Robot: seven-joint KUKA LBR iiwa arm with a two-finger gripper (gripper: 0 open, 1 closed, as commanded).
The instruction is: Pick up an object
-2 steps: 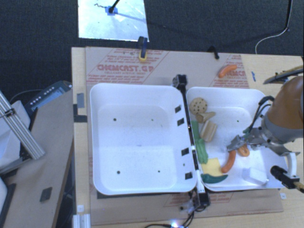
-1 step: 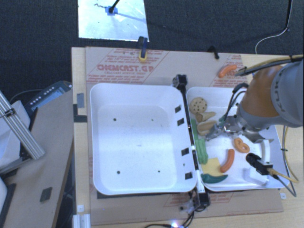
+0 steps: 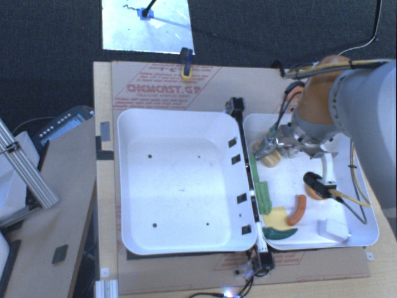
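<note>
My gripper [image 3: 265,148] is low over the far left part of the right bin [image 3: 366,225], near the divider between the bins. A small beige object [image 3: 272,161] lies right under and in front of it; whether they touch is unclear. Further toward the front of this bin lie a long green piece [image 3: 263,197], a yellow piece [image 3: 277,216], an orange-red sausage shape [image 3: 297,209], a dark green pepper shape [image 3: 280,233] and a white block [image 3: 332,230].
The left bin [image 3: 133,166] stands beside the right one, with black clips [image 3: 236,159] along the shared rim. The grey arm with its orange band [image 3: 319,98] reaches in from the right, above the far side of the right bin.
</note>
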